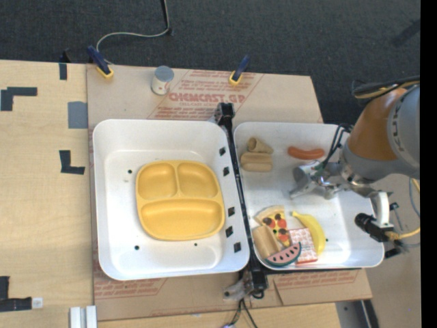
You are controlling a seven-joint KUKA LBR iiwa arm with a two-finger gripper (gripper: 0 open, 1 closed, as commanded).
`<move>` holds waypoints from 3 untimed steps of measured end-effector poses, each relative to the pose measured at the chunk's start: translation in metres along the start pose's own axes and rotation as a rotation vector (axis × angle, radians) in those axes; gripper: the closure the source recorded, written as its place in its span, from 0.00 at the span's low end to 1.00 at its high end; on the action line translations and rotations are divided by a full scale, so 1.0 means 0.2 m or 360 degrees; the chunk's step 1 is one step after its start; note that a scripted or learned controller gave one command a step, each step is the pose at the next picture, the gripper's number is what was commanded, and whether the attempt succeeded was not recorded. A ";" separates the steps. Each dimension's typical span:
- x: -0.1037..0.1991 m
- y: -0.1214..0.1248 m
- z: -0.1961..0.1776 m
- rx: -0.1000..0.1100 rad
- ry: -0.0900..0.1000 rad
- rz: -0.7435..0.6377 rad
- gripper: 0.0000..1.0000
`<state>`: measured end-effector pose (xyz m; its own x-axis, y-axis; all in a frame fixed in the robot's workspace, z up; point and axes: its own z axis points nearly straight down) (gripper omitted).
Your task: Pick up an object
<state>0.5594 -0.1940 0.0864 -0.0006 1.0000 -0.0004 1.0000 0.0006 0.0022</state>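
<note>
Two white bins sit side by side, and in the right bin [355, 251] the gripper [300, 182] hangs mid-floor near a sausage [306, 152], its grip state unreadable, apparently holding nothing.

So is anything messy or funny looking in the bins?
A little. In the right bin, the toy food at the near edge is heaped up: pizza slice, banana and watermelon slice overlap. The yellow tray lies flat in the left bin.
</note>
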 end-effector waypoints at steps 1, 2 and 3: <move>0.20 0.54 0.01 0.0015 0.0003 -0.0004 0.00; 0.19 0.16 0.00 0.0000 -0.0003 0.0001 0.00; 0.33 0.41 0.00 -0.0004 -0.0001 -0.0003 0.00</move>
<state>0.6413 -0.1277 0.0860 -0.0026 1.0000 -0.0013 1.0000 0.0026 0.0045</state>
